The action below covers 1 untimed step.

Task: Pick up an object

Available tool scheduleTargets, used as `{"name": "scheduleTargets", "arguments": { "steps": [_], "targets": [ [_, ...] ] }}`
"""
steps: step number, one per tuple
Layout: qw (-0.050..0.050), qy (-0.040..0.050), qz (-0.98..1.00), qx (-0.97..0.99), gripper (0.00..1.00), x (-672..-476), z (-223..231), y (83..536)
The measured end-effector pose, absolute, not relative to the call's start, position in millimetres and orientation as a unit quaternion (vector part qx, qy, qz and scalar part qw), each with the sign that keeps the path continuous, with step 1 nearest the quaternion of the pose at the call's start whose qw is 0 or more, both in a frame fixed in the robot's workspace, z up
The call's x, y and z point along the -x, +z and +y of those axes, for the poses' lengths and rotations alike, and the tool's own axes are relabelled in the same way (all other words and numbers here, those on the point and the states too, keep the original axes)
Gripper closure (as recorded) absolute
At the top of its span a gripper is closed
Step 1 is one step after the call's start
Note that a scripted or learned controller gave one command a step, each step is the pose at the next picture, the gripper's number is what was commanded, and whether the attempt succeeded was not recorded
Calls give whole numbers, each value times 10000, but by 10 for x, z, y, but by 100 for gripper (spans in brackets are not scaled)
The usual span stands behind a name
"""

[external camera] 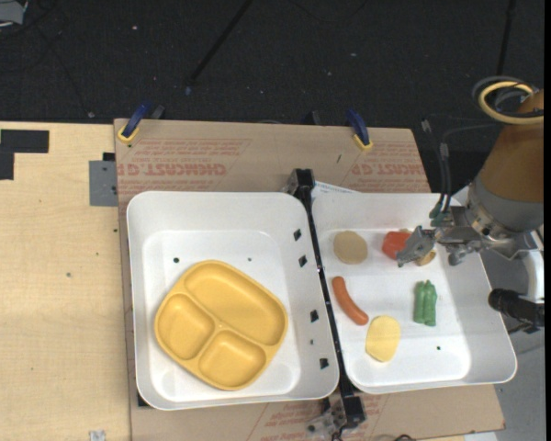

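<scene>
A wooden bench (pixel 46 274) carried a sheet of brown cardboard (pixel 257 159), held at its far edge by two blue and yellow clamps (pixel 133 127). On the cardboard two shallow white bins sat side by side, their inner rims touching. The left bin (pixel 156 219) held a yellow plate (pixel 220 323) with three compartments, lying slightly toward the near left. The right bin (pixel 477 356) held five small toy foods. The grey and orange arm (pixel 514 168) reached in from the right over the far right corner of that bin. Its gripper (pixel 418 246) hung low at the far side, right beside a red piece (pixel 396 243) and over a pale bit at its tip; whether the claw was spread or closed could not be told. A tan disc (pixel 351 247) lay left of the red piece. An orange sausage (pixel 350 301) lay nearer, toward the left wall. A pale yellow piece (pixel 383 338) sat near the front. A green vegetable (pixel 425 303) lay right of the sausage, below the gripper.
</scene>
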State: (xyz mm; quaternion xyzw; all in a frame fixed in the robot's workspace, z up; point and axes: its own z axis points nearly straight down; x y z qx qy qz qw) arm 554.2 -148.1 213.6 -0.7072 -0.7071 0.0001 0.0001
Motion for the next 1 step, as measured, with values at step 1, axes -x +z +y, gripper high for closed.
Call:
{"name": "scheduleTargets", "arguments": {
  "steps": [1],
  "targets": [
    [0, 2, -7069, 7073, 100, -5541, -1486, 2236]
  ]
}}
